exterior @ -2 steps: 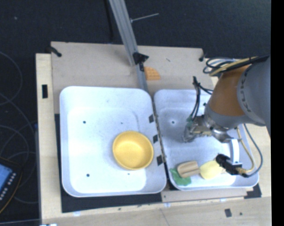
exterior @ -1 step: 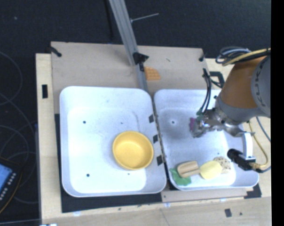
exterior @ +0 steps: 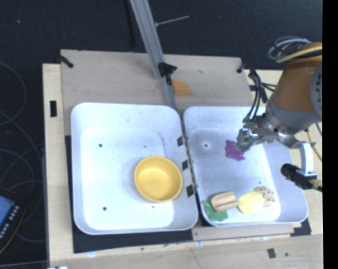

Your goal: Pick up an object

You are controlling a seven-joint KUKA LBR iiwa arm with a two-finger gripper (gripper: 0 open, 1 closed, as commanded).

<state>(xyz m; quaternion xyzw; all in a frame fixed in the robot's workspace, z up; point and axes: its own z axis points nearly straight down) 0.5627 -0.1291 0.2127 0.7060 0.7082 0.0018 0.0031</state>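
Jaws [exterior: 246, 139] low in right bin [exterior: 281, 167], tips touching purple object [exterior: 234, 150] near bin's middle; spread cannot be told. Yellow bowl [exterior: 158, 178] sits in left bin [exterior: 90, 150]. Tan block [exterior: 223, 200], yellow piece [exterior: 249, 203], speckled piece [exterior: 264, 194] cluster at right bin's near edge.

The grey arm [exterior: 295, 102] enters from the right side of the camera view, its broad orange band sitting high near the right edge with loose cables looping above and beside it. Below the band the grey wrist slants down and toward the left, ending in the gripper [exterior: 244, 140], which points down at a slant. The tip is too small and dark to read clearly.
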